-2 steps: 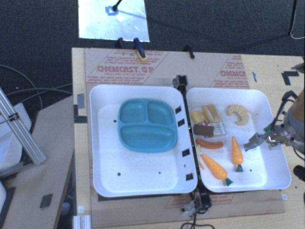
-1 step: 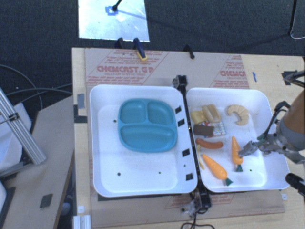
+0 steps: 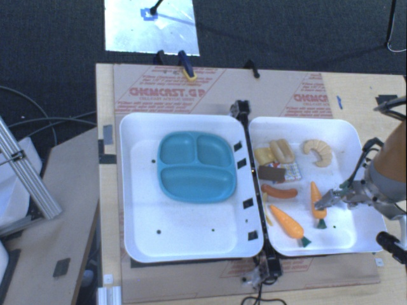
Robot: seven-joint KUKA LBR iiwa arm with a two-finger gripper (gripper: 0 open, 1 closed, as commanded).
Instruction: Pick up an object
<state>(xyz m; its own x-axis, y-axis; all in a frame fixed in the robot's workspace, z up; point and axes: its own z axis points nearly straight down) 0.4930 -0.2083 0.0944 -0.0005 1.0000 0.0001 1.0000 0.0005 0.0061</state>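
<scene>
1. Two shallow white bins sit side by side on the bench; the left bin [image 3: 143,234] holds a blue divided plate [image 3: 196,168] toward its upper middle, with bare white floor below it and along its left wall.
2. The right bin [image 3: 346,132] holds the toy food: a pale croissant [image 3: 318,152] near the upper right, bread-like pieces [image 3: 276,152] at the upper left, a dark block [image 3: 272,173] just below them, and a red sausage [image 3: 279,192] under that.
3. A large carrot [image 3: 287,222] lies slantwise near the bin's lower left, close to the centre divider.
4. A smaller carrot [image 3: 316,201] stands nearly straight up and down in the picture, right of the sausage.
5. The gripper [image 3: 325,201] reaches in over the right wall, its tip touching or just beside the small carrot; I cannot tell how its fingers stand.
6. Open floor remains in the right bin's lower right corner and between croissant and arm.
</scene>
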